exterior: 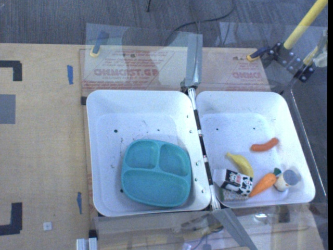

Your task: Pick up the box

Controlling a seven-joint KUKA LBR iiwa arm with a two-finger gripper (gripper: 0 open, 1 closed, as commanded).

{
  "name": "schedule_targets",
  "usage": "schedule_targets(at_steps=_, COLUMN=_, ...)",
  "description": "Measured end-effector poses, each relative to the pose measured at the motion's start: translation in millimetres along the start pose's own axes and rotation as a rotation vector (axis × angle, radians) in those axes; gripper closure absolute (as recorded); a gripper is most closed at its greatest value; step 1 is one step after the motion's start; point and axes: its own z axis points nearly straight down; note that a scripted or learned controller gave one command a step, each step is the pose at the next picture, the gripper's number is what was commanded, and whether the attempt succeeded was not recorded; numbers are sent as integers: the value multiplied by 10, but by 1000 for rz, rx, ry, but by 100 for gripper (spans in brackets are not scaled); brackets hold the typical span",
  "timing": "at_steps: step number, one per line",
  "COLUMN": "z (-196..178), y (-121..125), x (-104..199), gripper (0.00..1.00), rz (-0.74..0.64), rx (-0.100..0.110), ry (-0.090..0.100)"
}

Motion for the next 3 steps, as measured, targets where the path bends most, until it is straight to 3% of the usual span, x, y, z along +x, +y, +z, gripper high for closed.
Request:
schedule_targets(at_steps=1, z=2, y=492, x=-29, gripper=100, rz=-83, rx=-2, ry=0)
schedule_targets(at_steps=2, z=3, y=506, x=-65, gripper=100, rz=-74, rx=-2, ry=-1)
schedule_targets(at_steps=3, z=-1, y=465, x=55, gripper=100, rz=-226, rx=1, ry=0)
